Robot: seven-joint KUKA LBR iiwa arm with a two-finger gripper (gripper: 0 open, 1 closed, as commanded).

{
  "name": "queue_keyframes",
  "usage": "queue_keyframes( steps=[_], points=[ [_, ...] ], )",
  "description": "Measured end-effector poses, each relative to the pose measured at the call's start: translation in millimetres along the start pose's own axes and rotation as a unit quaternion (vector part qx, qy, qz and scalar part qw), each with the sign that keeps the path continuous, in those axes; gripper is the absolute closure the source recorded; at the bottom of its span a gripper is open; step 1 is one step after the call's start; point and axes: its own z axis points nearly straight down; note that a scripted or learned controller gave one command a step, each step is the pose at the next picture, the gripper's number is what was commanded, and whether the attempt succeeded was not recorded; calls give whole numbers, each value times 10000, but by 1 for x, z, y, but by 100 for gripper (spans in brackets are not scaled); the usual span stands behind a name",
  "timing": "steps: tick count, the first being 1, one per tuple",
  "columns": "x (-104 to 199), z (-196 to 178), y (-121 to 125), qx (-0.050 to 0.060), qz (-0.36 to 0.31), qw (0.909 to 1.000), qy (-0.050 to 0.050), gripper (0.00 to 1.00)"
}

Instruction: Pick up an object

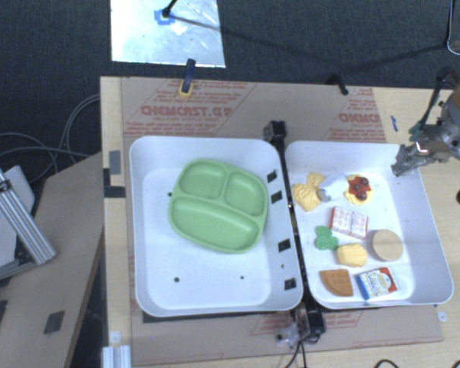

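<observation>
The gripper (408, 162) sits at the right edge of the frame, over the upper right rim of the right bin (433, 228); whether it is apart or together cannot be told at this size, and nothing shows held in it. The toy foods lie below and to its left, inside that bin. Nearest is a yellow piece with red topping (358, 189), to the gripper's lower left and apart from it. Further left are a yellow corn-like piece (307, 196) and a pale lump (332, 190). Down the middle lie a red-and-white packet (349, 222), a green piece (325, 239), a small yellow piece (352, 254) and a tan round disc (386, 245). At the bin's lower end are an orange wedge (337, 281) and a blue-and-white carton (376, 283).

The left bin (149, 198) holds a green divided plate (218, 205), lying flat near its centre.
</observation>
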Motion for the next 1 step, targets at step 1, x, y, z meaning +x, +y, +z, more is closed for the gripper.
queue_keyframes(
  steps=[1],
  points=[
    [56,10,5,13,-17,10000,14,100]
  ],
)
